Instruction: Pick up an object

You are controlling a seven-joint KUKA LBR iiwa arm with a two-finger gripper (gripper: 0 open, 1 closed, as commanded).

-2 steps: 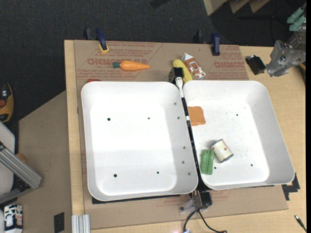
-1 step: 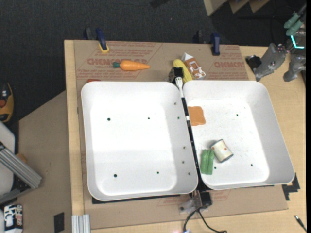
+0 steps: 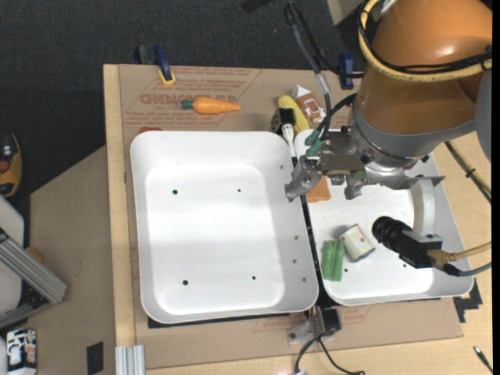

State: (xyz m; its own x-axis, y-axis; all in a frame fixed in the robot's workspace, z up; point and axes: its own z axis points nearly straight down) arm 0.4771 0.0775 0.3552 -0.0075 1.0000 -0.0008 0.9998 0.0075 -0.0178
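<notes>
Left bin (image 3: 148, 209): white floor, a few dark dots, no loose objects lying in it. Far of it, on the brown board outside the bins, a toy carrot (image 3: 215, 106) lies on its side.

Further right, beyond the gap between the bins, sits a small cluster with a yellow item (image 3: 291, 106). It is too jumbled to sort out.

The gripper (image 3: 322, 183) hangs low at the far left corner of the right bin (image 3: 391, 283), just beside the shared rim. An orange piece (image 3: 319, 192) shows directly at it, touching or nearly so. Whether the pincer is released or clenched cannot be told, as the arm (image 3: 422, 61) covers much of it from above.

Nearer in the same bin, a green object (image 3: 333, 259) lies against the left wall, with a white block (image 3: 358, 243) just beside it on the right.

Judgement: the reach looks made and the orange piece is the likely target. No object is seen lifted clear, so the grasp and lift remain to be done.
</notes>
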